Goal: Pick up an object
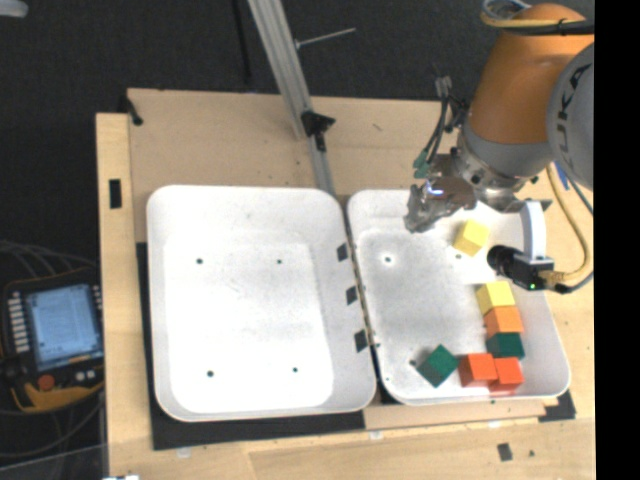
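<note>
Nearby, yellow cube (471, 237) beside hand (428, 211)

Wooden bench (220, 148) on dark floor (100, 38).

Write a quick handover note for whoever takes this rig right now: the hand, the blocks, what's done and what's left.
Hand: over the back of the right bin, nothing visibly in it; I can't tell open from shut.
Blocks, all in the right bin: a lone yellow cube just right of the hand; a column along the right wall of yellow block, orange block and dark green block; orange-red blocks at the front; a green cube beside them.
Done: nothing picked yet.
Left: grasp and lift one; the lone yellow cube is nearest.
</note>
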`<state>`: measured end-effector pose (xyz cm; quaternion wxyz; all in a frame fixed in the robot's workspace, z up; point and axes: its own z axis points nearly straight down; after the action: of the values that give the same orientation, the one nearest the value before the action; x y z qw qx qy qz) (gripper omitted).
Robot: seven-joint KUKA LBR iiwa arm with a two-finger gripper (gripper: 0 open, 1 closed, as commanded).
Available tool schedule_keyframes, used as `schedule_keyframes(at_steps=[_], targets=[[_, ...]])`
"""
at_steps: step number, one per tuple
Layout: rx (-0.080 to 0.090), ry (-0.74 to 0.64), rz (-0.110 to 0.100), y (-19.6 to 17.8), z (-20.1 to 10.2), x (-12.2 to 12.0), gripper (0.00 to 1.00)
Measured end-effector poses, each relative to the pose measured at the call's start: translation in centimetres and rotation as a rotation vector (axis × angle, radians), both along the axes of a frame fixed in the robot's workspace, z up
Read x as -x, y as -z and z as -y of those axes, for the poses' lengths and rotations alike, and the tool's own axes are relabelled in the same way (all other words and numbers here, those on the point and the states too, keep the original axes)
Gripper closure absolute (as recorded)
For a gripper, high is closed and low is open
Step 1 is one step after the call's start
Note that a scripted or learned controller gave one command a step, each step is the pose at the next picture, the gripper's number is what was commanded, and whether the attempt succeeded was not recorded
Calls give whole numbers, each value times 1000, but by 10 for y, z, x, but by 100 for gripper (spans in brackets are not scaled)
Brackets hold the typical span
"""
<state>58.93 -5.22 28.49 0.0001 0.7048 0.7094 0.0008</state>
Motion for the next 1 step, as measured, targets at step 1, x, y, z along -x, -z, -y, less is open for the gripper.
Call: schedule_keyframes(at_steps=[1], targets=[[1, 1, -2, 17, -45, 11, 100]])
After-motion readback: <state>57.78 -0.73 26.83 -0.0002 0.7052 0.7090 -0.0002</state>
